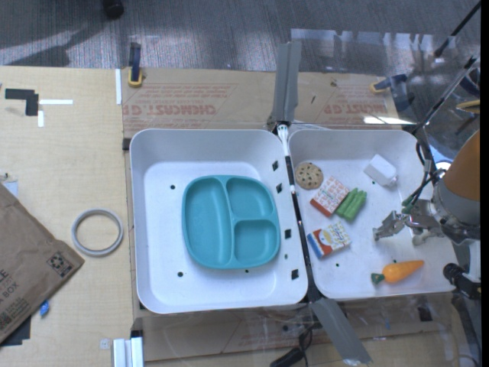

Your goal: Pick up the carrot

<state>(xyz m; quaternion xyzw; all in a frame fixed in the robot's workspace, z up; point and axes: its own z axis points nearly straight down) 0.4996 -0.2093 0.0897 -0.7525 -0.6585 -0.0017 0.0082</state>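
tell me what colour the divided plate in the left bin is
Teal, plain with no pattern, clear in the camera view: divided plate.

Grey arm (458,205) with an orange band, black cables, and a metallic, perhaps silver, gripper (391,226).

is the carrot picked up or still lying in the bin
Still lying down: the small orange toy carrot with a green top rests flat on the right shallow white bin floor, apart from the two-finger gripper above it.

Left bin (153,205) held a teal divided plate (230,222). Right bin (336,147) contained a cookie (309,175), two small printed cartons (329,196) (329,239), a green vegetable piece (351,204) and a white block (380,170). A tape ring (97,231) lay on the worktop (61,159).
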